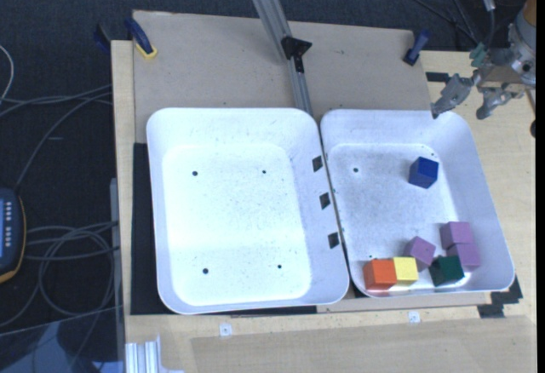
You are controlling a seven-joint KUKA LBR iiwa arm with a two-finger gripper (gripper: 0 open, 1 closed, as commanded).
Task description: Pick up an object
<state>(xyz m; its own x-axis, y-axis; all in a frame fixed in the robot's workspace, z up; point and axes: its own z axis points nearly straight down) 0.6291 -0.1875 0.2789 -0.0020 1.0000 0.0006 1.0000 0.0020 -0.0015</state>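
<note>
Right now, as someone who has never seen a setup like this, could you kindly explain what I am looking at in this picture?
This is one fixed camera looking down at a slant on a workbench. Two shallow white trays sit side by side: the left bin and the right bin. The right one holds small coloured blocks: a blue block alone near the middle, and a cluster at the near corner with an orange block, a yellow block, a green block and purple blocks. At the upper right is the robot arm's gripper, its two fingers spread apart above the right bin's far corner, holding nothing.
</note>
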